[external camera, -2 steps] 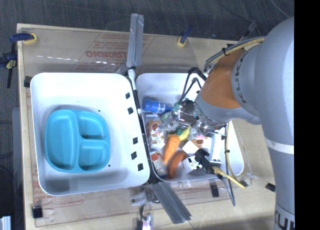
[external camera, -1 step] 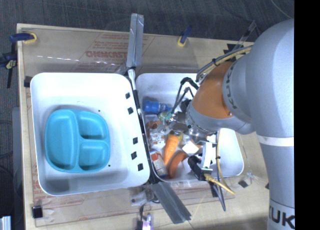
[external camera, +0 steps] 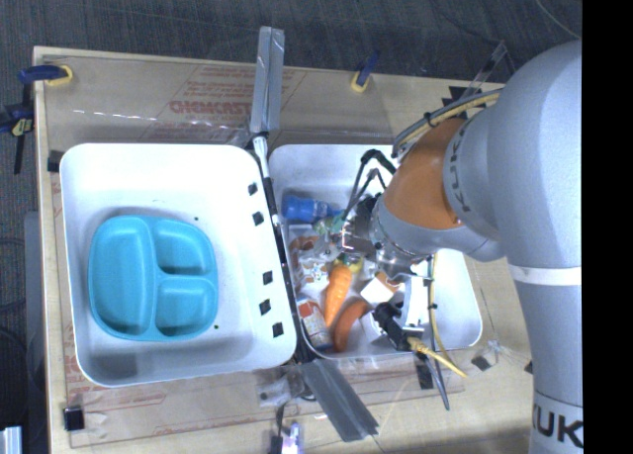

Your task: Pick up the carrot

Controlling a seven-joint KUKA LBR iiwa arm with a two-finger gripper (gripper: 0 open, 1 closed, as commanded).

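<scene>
- My arm is the biggest thing here: grey, with an orange band above the wrist, coming in from the right and bending down over the right bin.
- The bench is pale wood-coloured with red print under a clear sheet, and blue clamps sit at its left and top edges.
- The left bin is white and shallow, and holds a light blue tray with three compartments, lying flat toward its left side.
- The right bin is white too, and touches the left one along a shared wall; my wrist covers much of it.
- My gripper hangs low in the right bin, just right of the carrot (whether it is clenched or released I cannot tell, the wrist is in the way).
- The carrot lies in the right bin near its front left, orange, tilted upright in the view, just beside my gripper; I cannot tell whether they touch.
- A blue bottle-like thing lies behind the carrot, near the shared wall.
- Small mixed clutter sits between the two, too jumbled to name.
</scene>
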